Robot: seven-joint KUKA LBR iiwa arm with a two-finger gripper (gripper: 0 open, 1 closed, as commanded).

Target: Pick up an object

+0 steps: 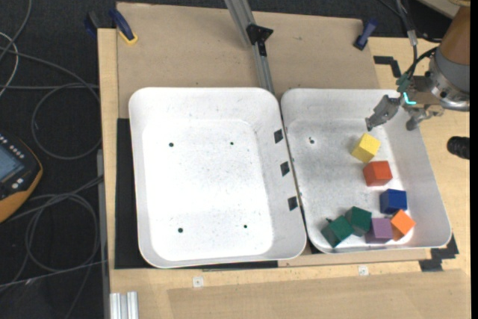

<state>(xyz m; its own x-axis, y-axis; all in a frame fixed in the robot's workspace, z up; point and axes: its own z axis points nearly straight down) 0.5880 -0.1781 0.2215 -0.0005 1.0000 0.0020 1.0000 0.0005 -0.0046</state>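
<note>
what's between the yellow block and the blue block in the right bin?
In the camera view, the red block lies between the yellow block and the blue block, all three in a rough diagonal line on the right bin floor.

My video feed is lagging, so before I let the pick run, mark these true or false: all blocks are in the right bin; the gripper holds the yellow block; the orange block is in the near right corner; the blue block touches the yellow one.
1. All blocks lie in the right white bin. True.
2. The gripper holds the yellow cube block. False: open, empty, above the block.
3. The orange cube block sits near the bin's near right corner. True.
4. The blue cube block touches the yellow one. False: the red cube block lies between them.
</note>
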